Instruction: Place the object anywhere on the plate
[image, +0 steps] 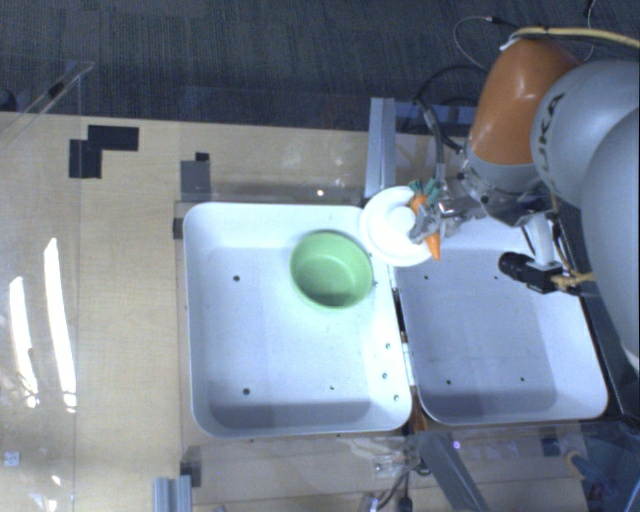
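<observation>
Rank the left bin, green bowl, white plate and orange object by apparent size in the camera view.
1. Left bin.
2. Green bowl and white plate: look alike; the plate is partly covered.
3. Orange object, at the gripper.

The bench (100, 330) looks like pale wood laminate, smooth, with glare streaks at its left. Both bins (280, 390) appear to be white plastic, matt with a soft sheen. The green bowl (332, 268) seems smooth plastic, dull inside. The white plate (385, 232) looks smooth and slightly glossy. The arm (590, 110) has satin grey casing (its orange band shines more). Bench framing (378, 150) looks like brushed metal.
</observation>
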